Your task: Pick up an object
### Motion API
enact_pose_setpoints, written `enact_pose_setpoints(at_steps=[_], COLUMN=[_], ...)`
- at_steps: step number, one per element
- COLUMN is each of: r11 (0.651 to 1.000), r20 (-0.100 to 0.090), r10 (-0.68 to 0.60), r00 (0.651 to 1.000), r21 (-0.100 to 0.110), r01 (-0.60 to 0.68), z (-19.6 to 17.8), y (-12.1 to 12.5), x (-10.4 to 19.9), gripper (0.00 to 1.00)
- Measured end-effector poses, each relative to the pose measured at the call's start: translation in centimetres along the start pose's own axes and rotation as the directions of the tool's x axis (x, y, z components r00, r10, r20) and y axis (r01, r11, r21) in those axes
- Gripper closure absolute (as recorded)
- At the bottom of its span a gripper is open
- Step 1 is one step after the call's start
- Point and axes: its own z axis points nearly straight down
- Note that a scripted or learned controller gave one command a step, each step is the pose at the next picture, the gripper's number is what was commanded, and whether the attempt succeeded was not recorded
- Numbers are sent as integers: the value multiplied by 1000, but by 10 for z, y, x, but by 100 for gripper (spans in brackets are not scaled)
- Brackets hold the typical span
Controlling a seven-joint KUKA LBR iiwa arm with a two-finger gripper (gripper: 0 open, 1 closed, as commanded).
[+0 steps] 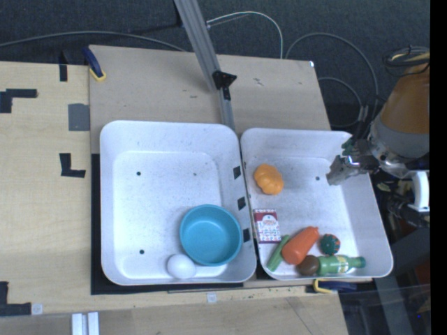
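Note:
The right bin (363, 208) holds an orange lumpy fruit (268, 179) near its left wall, a small red-and-white packet (267, 225), a carrot (299, 245), a small red-and-green ball (329, 243) and a green bottle (337, 264) lying along the front wall. The left bin (119, 187) holds a blue bowl (210, 234) and a white ball (181, 265) at its front. My gripper (342, 169) hangs over the right bin's far right part, well apart from the objects, with nothing seen in it.
A grey metal pole (199, 33) slants down to the bins' shared back edge. Cables (314, 47) loop on the dark floor behind the bench. The wooden benchtop (42, 159) stretches to the left.

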Motion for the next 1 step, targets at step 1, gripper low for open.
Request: enact_pose_setpoints(at_steps=[1], r11=[1000], r20=[1], r10=[0], r00=[1000], r21=[-1], r01=[0], z=[-53], y=[1], x=[0], gripper=[100])
